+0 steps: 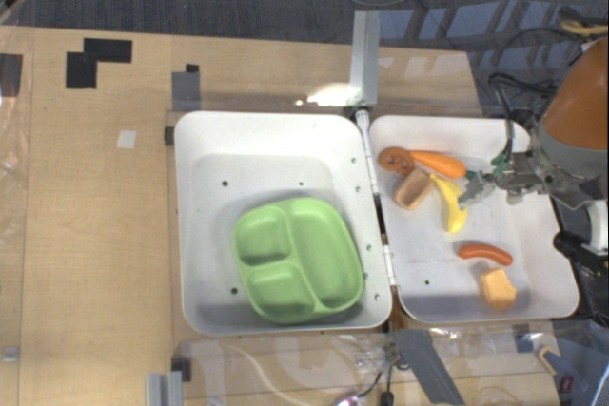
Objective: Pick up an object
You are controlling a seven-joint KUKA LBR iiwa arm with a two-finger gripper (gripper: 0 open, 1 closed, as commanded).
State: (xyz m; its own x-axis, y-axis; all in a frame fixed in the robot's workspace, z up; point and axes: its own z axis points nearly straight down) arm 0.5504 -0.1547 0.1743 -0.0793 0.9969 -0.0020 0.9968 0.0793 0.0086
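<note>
Left bin (205,143): green tray (299,259) at 6 o'clock. Right bin (538,295): carrot (436,164) at 11 o'clock, bread (412,189) below it, banana (450,203) at centre, sausage (484,253) and cheese (497,288) toward 5 o'clock. Gripper (473,190) just beside the banana.

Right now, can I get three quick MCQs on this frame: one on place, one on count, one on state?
1. Where is the green tray?
A. left bin
B. right bin
C. on the bench outside the bins

2. How many food items lie in the right bin?
A. three
B. five
C. seven

3. How does the tray sit?
A. leaning on the bin wall
B. upside down
C. flat, compartments up

Key: 1 A, it rests in the left bin. 2 B, carrot, banana, sausage, cheese block and a brown chunk. 3 C, its three compartments face the camera.
</note>
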